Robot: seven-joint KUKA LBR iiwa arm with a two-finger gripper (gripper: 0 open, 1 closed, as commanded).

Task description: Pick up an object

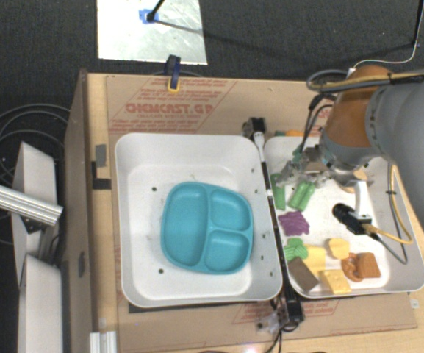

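The hand (304,169) was lowered over the green piece (300,195) in the crowded right bin (416,271), its grip impossible to judge, and the purple piece (294,222) beside it could be nudged aside

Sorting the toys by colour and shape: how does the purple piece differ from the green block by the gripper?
The purple piece is purple with a lumpy, irregular outline; the green block is green, smooth and oblong. The purple piece lies nearer the middle of the right bin, while the green block lies just under the gripper. Both are small toys resting loose on that bin's floor.
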